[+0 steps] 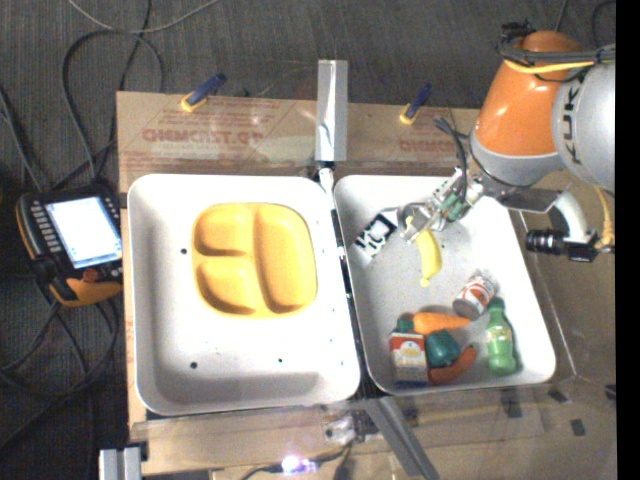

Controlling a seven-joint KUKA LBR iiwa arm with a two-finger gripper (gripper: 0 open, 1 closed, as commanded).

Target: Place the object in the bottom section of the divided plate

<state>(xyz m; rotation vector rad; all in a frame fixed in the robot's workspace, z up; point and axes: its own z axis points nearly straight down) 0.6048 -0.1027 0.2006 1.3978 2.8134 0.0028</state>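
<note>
Camera view: two white bins sit side by side, so picking and placing stay separate. Left bin (pixel 150 368) carries the yellow divided plate (pixel 255 258), ready to receive. Right bin (pixel 535 298) stores the toys. At its far end the gripper (pixel 425 218) pinches the banana (pixel 430 256), which dangles beneath it.

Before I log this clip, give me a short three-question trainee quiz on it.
1. True or false: the yellow divided plastic plate sits in the left white bin.
2. Which item is at the two-finger gripper? A) yellow banana B) green bottle C) orange carrot
3. Fill in: the red-and-white can lies in the ___ white bin.

Key: 1 true; 2 A; 3 right.
</note>
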